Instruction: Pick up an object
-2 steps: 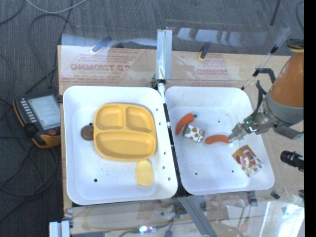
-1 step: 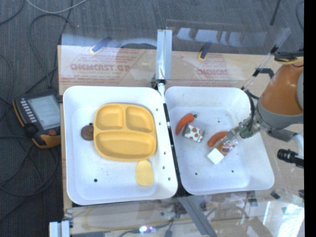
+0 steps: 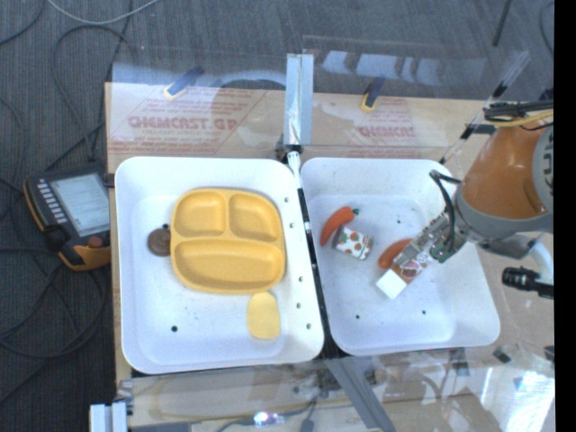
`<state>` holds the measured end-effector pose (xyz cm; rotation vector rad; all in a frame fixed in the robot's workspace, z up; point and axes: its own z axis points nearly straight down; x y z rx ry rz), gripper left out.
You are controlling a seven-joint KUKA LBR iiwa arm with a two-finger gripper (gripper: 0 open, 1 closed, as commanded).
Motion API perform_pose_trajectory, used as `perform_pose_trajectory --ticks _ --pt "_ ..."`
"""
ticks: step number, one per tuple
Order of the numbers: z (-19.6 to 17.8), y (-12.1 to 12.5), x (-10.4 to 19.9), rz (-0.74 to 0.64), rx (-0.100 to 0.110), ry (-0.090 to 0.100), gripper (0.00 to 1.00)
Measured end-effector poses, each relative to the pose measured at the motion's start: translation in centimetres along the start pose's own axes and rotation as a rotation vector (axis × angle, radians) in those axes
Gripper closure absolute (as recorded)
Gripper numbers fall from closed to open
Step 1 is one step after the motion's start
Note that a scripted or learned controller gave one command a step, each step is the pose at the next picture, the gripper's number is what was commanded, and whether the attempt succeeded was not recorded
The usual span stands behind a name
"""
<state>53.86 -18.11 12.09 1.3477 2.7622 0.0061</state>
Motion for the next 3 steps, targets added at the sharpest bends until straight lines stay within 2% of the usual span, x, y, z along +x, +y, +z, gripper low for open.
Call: perform_pose_trajectory --ticks 1,2,3 --pt "1.3 0.0 1.1 -0.007 0.014 0.031 0.0" --pt "3.0 2.2 2.8 0.269 0.032 0.042 0.0" --pt "1.9 2.4 2.6 0.269 0.027 0.04 1.0"
